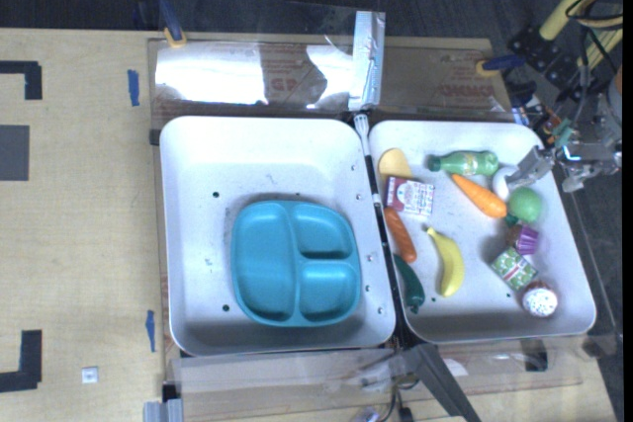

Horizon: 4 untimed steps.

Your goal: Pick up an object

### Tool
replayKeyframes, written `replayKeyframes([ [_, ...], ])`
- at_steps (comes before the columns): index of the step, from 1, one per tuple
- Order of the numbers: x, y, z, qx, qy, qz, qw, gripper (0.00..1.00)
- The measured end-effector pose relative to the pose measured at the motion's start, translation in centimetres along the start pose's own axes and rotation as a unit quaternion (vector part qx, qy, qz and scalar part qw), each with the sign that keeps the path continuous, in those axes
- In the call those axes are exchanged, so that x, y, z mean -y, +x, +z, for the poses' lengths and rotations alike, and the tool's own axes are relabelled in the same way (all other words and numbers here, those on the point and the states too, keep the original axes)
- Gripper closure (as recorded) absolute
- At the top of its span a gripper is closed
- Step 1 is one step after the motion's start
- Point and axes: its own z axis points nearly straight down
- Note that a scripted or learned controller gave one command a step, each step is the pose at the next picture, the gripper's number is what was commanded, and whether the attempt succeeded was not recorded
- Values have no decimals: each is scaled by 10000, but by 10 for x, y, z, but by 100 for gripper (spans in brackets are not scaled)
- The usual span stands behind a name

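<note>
The right bin (574, 311) holds several toy foods. Among them are a green bottle (463, 162), an orange carrot (480, 195), a green ball (526, 205), a banana (448, 262) and a red-and-white carton (410, 198). My gripper (531, 167) reaches in over the bin's upper right rim. It hangs just above and right of the carrot, close to the green ball. Nothing shows in its grasp. The wrist parts behind it are cluttered with cables.
The left bin (198, 163) bears a teal divided plate (295, 260). In the right bin also lie a yellow piece (394, 161), an orange-red stick (400, 234), a dark green vegetable (409, 284), a purple item (526, 238), a green-white carton (513, 267) and a white ball (540, 301).
</note>
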Motion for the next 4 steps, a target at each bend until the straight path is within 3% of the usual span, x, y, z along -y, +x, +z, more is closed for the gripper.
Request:
replayKeyframes([
  [1, -67, -24, 67, 8, -9, -1226, 9925, 0],
  [2, -78, 7, 165, 14, -33, -2011, 9796, 0],
  [3, -79, 7, 154, 17, -56, -2004, 9797, 100],
  [4, -121, 94, 64, 3, -39, -1165, 9932, 100],
])
